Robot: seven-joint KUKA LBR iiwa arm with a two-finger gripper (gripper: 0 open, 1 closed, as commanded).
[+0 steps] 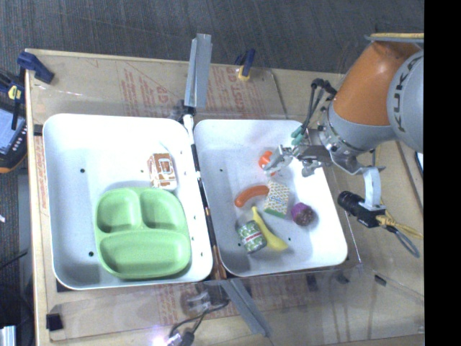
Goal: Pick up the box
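The small orange-and-white printed carton box [162, 171] lies in the left white plastic bin [65, 132], touching the upper rim of the green compartment tray [142, 232], its long axis running roughly up the view; the grey two-finger gripper [282, 157] hovers over the right white bin [223, 143], near a small orange item [266, 158]; whether it is spread or pressed together cannot be told; nothing is seen held; the box lies well apart, to view-left across the bin divider.

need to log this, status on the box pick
Pincer over right bin, near its top. Box in left bin, beside green tray. Nothing on it.
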